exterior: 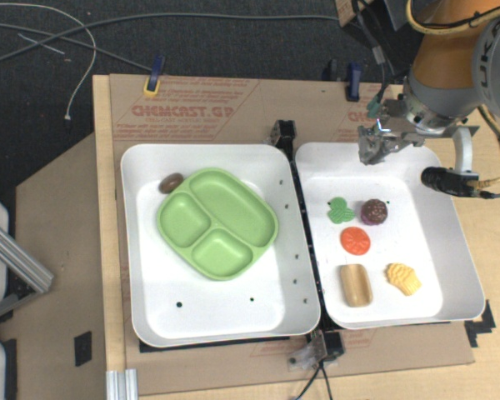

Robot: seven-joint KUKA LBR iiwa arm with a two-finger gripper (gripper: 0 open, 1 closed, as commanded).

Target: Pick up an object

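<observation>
The gripper [375, 151], whose state I cannot tell, hangs at the right white bin's [458, 223] far edge, well apart from the round maroon toy [373, 212] mid-bin, so descending here likely grasps nothing.

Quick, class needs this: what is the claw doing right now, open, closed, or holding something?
Claw: cannot be told whether open or closed; it hangs over the far edge of the right bin, with nothing seen in it.

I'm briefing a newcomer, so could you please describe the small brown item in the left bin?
Look in the left white bin, at the green three-compartment plate. Just off its upper-left edge lies a small dark brown oval piece, alone on the bin floor.
</observation>
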